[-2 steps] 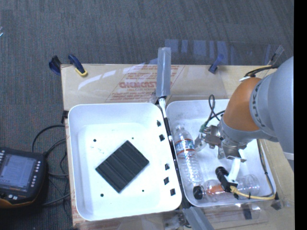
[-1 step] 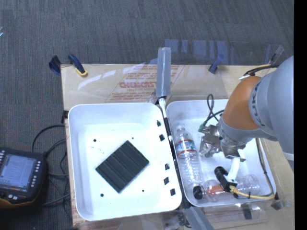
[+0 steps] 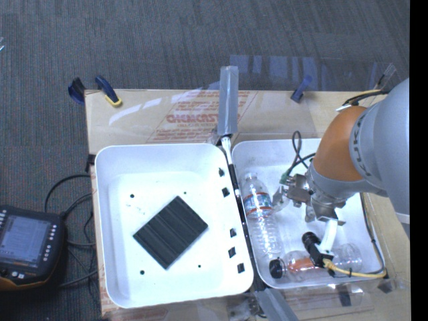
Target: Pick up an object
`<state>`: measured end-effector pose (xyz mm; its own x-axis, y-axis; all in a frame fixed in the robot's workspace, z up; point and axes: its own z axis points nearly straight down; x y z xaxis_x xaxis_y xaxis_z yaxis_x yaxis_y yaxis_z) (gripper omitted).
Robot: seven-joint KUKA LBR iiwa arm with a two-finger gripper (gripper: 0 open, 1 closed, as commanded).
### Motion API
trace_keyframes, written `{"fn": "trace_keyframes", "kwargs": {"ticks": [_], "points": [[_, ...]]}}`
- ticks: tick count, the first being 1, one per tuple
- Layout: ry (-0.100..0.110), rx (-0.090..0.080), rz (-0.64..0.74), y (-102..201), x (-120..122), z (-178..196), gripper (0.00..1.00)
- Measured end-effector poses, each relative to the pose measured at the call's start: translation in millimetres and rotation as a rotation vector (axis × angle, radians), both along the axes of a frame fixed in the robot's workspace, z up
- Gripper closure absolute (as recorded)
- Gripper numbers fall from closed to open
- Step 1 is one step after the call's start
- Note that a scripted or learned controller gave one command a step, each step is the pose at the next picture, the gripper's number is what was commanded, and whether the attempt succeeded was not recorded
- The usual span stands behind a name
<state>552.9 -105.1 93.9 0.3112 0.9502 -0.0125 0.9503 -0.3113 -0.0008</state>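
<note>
Hand [image 3: 299,196] over right bin [image 3: 267,156], grip state cannot be told | clear bottle [image 3: 262,214] lying in that bin, beside hand | black ribbed pad [image 3: 171,231] left of that bin

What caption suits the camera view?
Arm above right bin with water bottle and black-capped bottle; black ribbed pad in left bin.

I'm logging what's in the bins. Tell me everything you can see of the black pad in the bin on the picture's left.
The black pad is a flat, roughly square slab, dark and matte, with fine parallel ridges across its top. It looks like rubber or foam. It lies flat on the floor of the white bin, turned cornerwise to the walls, near the middle, touching none of them.
</note>
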Motion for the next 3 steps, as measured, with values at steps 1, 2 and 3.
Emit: {"fn": "trace_keyframes", "kwargs": {"ticks": [1, 2, 3], "points": [[0.002, 0.006, 0.149, 6, 27, 29, 0.00], [0.003, 0.015, 0.115, -56, -30, 41, 0.00], [0.000, -0.009, 0.321, 5, 83, 7, 0.00]]}}
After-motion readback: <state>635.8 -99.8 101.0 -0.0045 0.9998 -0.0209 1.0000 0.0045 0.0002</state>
